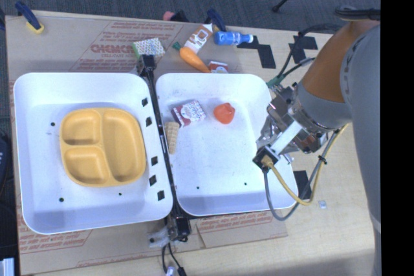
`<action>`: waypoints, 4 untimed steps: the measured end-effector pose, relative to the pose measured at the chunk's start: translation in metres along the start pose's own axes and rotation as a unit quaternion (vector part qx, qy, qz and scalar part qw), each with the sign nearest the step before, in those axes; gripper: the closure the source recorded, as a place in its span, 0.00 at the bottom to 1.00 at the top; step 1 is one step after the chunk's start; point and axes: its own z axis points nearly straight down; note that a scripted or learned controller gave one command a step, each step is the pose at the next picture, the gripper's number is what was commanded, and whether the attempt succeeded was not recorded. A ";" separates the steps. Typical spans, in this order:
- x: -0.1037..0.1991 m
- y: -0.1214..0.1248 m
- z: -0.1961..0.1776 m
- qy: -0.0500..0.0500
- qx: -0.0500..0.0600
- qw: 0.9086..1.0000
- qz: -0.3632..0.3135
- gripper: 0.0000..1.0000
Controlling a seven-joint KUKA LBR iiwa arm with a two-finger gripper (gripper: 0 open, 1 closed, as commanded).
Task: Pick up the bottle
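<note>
At the right rim of the right bin (213, 168): the gripper (277, 138), how far open impossible to tell. Lying on the desk (336, 229) past that bin's far edge, well apart from the gripper: the blue bottle (228, 39), near an orange carrot (193, 60).

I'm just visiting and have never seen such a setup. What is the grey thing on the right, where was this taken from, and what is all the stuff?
It is a robot arm; its gripper, a two-fingered hand, hangs at the right rim of the right bin. One camera above the bench looks down at a slant. The left bin holds a yellow divided plate. The right bin holds a red-and-white packet, a red toy fruit and a pale cone. Behind the bins lie a blue bottle, a white-and-orange bottle and a carrot. I see nothing held by the gripper.
</note>
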 end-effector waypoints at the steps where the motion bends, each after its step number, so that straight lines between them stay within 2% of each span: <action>1: 0.013 -0.021 0.016 -0.001 0.002 0.994 0.107 1.00; 2: -0.001 0.000 0.045 -0.001 0.002 0.983 0.183 1.00; 3: -0.010 0.014 0.051 -0.001 0.003 0.985 0.175 1.00; 4: -0.022 0.033 0.037 0.000 0.001 0.983 0.184 1.00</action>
